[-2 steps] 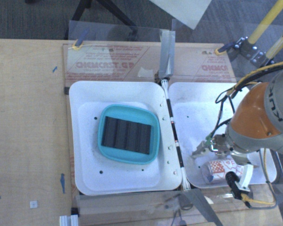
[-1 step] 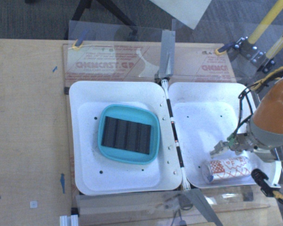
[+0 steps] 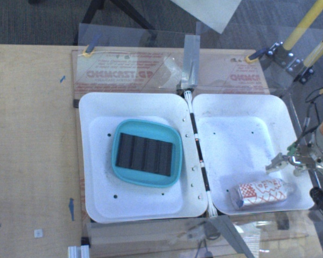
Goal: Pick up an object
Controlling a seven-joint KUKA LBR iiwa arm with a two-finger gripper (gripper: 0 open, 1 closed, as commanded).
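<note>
A white tube with a red pattern point(image 3: 261, 192) lies on its side near the front edge of the right bin point(image 3: 231, 122). In the left bin point(image 3: 94, 117) sits a teal tray point(image 3: 147, 152) holding a dark ridged insert. My gripper point(image 3: 282, 161) reaches in from the right edge, low over the right bin's right side. It hangs just above and to the right of the tube, apart from it, and holds nothing that I can see.
A clear plastic sheet and a grey metal post point(image 3: 191, 63) stand behind the bins. Yellow poles point(image 3: 307, 20) rise at the back right. The wooden bench top point(image 3: 32, 144) stretches to the left.
</note>
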